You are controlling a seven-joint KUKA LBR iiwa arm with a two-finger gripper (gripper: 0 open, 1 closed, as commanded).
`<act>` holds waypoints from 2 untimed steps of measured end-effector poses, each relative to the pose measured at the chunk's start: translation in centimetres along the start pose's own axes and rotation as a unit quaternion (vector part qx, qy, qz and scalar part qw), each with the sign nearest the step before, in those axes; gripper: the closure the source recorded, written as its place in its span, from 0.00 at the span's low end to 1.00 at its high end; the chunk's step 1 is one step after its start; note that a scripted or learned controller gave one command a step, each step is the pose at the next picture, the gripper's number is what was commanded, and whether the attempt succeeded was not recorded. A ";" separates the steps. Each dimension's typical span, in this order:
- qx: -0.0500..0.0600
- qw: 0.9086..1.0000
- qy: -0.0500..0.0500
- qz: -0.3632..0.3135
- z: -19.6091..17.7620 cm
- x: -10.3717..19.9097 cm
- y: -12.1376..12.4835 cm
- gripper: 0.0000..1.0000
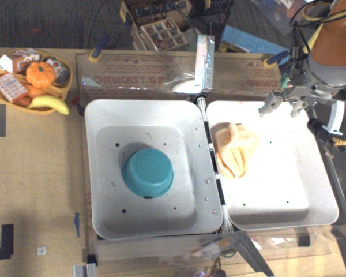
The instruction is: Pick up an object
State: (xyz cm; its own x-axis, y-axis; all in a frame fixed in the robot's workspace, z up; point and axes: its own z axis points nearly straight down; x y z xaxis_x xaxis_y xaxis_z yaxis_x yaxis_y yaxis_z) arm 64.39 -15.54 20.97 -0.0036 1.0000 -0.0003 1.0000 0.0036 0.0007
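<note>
Two white bins side by side on the bench, long edges touching at the middle seam.

Left bin [98, 126]: one teal bowl [149, 172], upside down, on the floor of the bin, slightly toward its near edge and roughly centred left to right. Not touching any wall.

Right bin [300, 189]: one pale yellow glove [235, 149], crumpled, with a tan cuff part at its far left end. It lies against the bin's left wall, right by the seam, about midway between far and near edges. Finger parts trail toward the near edge.

Arm comes in at the far right corner of the right bin; grey body, orange band [334, 45] above the wrist. Pincer [284, 104] hangs over the far edge of the right bin, toward its far right corner, well apart from the glove and further still from the bowl. Nothing between its fingers. Fingers look spread, one tip on the left, one on the right, so I read it as wide, empty.

Off the bins: a wooden bowl [0, 91] at the bench's far left corner, with a small orange pumpkin [40, 74], a banana [49, 103] on its near rim, and some small boxes. Clear plastic sheet [138, 77] along the far edge behind both bins.
</note>
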 end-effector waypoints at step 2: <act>-0.005 0.993 -0.001 -0.118 12.0 5.9 1.1 0.00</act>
State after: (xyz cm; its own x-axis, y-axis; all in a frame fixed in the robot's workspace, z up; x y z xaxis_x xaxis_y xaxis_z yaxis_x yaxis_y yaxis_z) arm 65.46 -9.60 8.99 -0.2387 0.9711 -0.0029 0.9710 0.2388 0.0096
